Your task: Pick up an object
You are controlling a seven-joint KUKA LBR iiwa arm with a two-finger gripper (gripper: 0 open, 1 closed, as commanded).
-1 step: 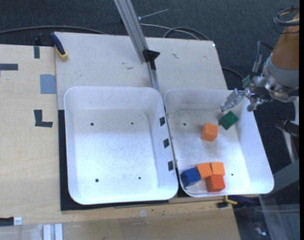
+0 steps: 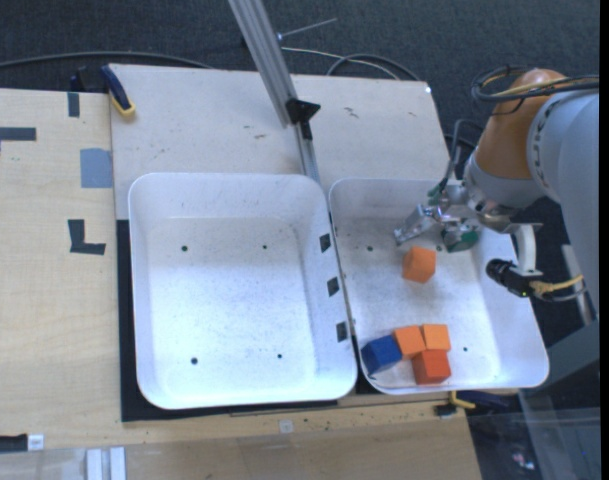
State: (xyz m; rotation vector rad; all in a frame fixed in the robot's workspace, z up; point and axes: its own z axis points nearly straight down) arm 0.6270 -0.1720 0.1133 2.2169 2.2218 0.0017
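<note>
An orange cube lies alone in the middle of the right bin. My gripper hangs just above and behind it, at the end of the grey arm that comes in from the right. From this slant the cube looks apart from the gripper, resting on the bin floor. At the bin's front edge, a blue cube sits beside three orange cubes packed close together.
The left bin stands next to the right one, with a shared rim between them. A slanted metal rail crosses the back of the bench. Cables loop around the arm's wrist.
</note>
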